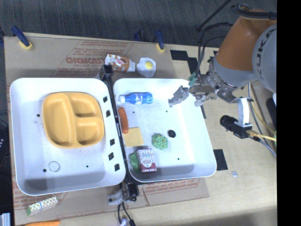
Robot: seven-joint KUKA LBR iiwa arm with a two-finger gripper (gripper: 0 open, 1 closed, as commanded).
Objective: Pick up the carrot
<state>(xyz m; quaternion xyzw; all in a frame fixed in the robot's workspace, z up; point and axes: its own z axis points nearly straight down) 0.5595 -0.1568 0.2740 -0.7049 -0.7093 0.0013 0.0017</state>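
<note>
The grey two-finger tool [179, 96] hangs above the upper right part of the right shallow white bin [200, 147], its fingers parted and nothing between them. The slim orange carrot [124, 119] lies well apart from it, along that bin's left wall, just above a flat yellow cheese slice [134, 137]. A blue plastic bottle [136, 98] lies above the carrot, a green bumpy ball [160, 141] and a red-and-white carton [146, 160] lower down. The left white bin [21, 140] holds a yellow divided plate [73, 118]
</note>
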